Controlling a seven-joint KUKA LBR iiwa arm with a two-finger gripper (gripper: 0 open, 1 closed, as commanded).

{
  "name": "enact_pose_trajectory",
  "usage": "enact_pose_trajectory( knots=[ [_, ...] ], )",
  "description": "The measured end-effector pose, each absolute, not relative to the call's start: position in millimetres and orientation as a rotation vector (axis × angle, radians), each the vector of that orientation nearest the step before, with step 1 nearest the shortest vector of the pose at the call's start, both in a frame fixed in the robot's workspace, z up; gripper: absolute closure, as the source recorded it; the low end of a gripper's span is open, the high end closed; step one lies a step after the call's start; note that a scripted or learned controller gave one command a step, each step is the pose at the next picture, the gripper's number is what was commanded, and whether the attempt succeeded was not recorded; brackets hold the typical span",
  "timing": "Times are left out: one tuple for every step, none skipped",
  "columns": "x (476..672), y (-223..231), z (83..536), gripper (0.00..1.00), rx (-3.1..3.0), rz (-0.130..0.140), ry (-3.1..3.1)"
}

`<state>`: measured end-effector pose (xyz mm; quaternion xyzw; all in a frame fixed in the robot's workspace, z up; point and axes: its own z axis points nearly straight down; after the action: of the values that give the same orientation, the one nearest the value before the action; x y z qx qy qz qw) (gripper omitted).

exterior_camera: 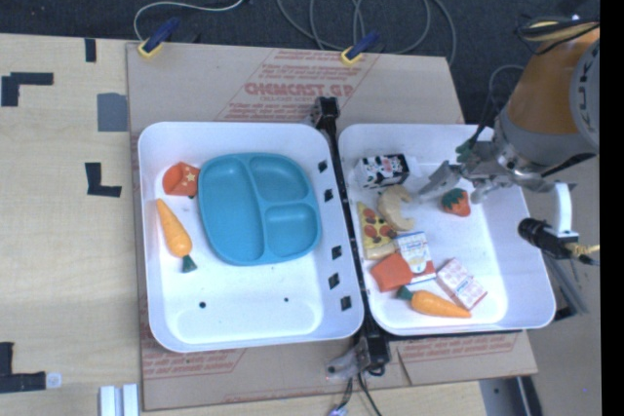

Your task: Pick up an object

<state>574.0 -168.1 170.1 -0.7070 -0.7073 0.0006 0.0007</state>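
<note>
Nearest us, along the front of the right bin (531,312), we see a carrot (437,305) lying on its side, with a small carton (460,283) just beside it and a red block (390,272) to its left. Behind those sit a second little carton (413,249), a pizza slice (374,229), a pale round piece (395,205) and a black-and-white cow-print carton (381,170) near the back wall.

We find the gripper (464,181) low over the middle of this bin, its two fingers spread apart, one reaching left and one pointing down to the right. A strawberry (455,202) lies on the bin floor just below and between them; we see nothing clamped in the fingers.

Over in the left bin (156,292) we see a blue divided plate (260,208) lying flat, a tomato (180,178) touching its left edge, and another carrot (174,229) just beside the plate, further forward.
</note>
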Motion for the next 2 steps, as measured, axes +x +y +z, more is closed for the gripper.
enact_pose_trajectory(
  knots=[
    [608.2, -112, 86, 0.0, -2.221, -0.003, -2.226],
    [658.6, -101, 84, 0.0, -2.197, 0.062, -2.192]
  ],
)
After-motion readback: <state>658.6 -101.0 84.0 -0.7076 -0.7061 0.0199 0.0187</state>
